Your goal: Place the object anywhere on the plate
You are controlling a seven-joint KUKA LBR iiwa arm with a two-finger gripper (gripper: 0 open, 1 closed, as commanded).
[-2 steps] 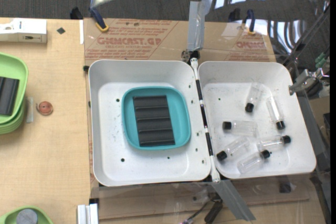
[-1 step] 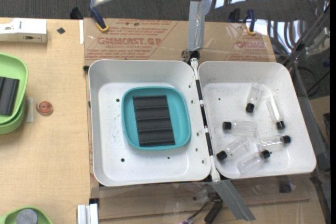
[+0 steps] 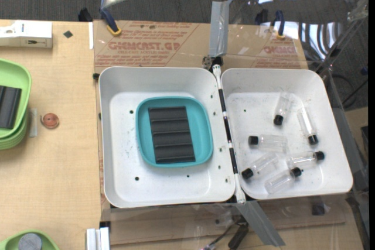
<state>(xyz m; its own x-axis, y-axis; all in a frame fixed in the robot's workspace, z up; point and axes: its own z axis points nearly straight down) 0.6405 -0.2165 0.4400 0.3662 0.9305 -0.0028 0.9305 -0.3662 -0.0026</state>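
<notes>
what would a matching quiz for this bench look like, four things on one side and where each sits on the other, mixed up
Things:
1. teal plate
2. clear vials with black caps
3. green dish
4. white box

Places:
A. on the wooden bench, top left corner of the view
B. in the right bin
C. at the left edge of the view, on the bench
D. in the left bin, with a black ridged insert on it

Pairs: 1-D, 2-B, 3-C, 4-A
</notes>
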